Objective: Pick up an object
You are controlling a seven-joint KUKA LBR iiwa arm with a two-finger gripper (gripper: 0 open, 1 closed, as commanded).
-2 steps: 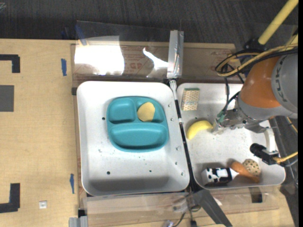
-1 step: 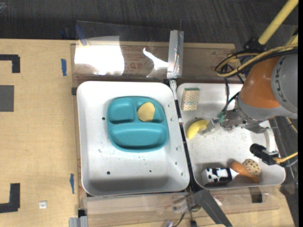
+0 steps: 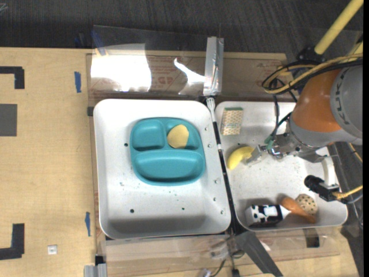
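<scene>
I was at the approach step, my gripper (image 3: 258, 153) low in the right bin (image 3: 271, 180) just beside the banana (image 3: 238, 156) lying near its left wall, finger spread impossible to tell, so next called for closing squarely on it.

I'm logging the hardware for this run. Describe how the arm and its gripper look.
The arm is a rounded grey body with a broad orange band above the wrist. Yellow and black cables loop beside it. The gripper is a small metallic grey assembly with dark wiring running into it.
</scene>
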